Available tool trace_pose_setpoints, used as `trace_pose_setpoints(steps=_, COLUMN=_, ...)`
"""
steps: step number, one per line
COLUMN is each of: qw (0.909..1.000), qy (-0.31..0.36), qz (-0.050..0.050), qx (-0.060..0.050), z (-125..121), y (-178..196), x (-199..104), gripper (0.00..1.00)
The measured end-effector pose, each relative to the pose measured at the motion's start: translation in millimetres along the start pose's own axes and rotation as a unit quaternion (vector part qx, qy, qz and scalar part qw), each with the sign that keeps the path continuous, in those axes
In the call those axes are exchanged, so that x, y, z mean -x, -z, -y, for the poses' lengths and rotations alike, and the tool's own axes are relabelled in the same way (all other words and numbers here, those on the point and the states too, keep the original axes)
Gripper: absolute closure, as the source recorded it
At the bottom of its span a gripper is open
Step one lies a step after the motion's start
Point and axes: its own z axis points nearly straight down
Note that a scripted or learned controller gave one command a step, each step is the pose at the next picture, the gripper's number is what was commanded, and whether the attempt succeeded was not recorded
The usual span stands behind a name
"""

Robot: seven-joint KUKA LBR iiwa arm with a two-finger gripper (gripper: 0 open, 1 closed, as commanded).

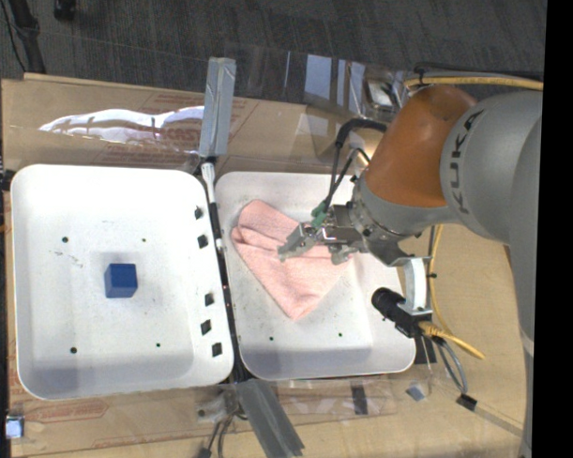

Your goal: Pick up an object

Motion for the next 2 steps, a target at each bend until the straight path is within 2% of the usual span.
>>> trace_pose_setpoints(steps=1, qw=0.9785, qy=0.206, qz=0.002, qx=0.004, z=12.1, y=52.5, x=19.9, gripper=0.0)
trace_pose_setpoints(steps=2, qw=0.989, qy=0.148, qz=0.0, qx=0.0, z=-25.8, y=-100.8, x=12.5, gripper=0.0)
